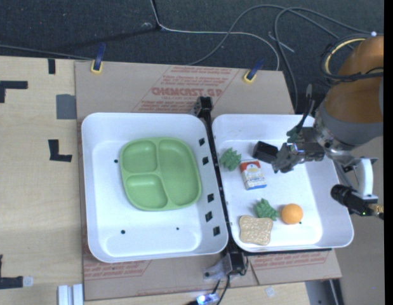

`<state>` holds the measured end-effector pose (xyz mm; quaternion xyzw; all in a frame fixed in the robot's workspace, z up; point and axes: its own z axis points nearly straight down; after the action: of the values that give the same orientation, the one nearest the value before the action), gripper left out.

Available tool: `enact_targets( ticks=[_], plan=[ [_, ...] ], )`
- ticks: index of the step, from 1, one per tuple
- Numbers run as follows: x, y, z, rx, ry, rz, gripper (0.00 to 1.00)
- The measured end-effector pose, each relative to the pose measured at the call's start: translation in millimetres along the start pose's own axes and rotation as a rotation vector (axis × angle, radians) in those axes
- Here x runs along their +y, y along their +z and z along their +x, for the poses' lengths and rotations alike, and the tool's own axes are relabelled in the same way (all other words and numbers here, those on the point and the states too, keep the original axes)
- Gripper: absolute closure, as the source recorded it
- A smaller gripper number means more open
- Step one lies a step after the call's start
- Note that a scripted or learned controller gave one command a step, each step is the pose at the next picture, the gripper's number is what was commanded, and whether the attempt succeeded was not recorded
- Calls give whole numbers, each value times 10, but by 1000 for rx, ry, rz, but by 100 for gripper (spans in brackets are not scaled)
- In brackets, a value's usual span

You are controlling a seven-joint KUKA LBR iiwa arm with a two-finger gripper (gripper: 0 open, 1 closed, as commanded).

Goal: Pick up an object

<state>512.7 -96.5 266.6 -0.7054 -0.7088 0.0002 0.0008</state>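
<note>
Hovering over the right bin [329,234], my gripper [275,154] sits just above a small red-and-white carton [253,175]; how wide it stands I cannot tell. An orange [291,214], a cracker [256,230] and green toys lie nearby.

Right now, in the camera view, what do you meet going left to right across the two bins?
Green divided plate in the left bin → green leafy piece → small red and white carton → orange ball → gripper, above the right bin.
</note>
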Motion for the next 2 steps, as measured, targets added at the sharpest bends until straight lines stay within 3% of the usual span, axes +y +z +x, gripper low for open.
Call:
enact_targets(
  ticks=[2],
  plan=[
    [-248, 212, 949, 0, 0, 2, 100]
  ],
)
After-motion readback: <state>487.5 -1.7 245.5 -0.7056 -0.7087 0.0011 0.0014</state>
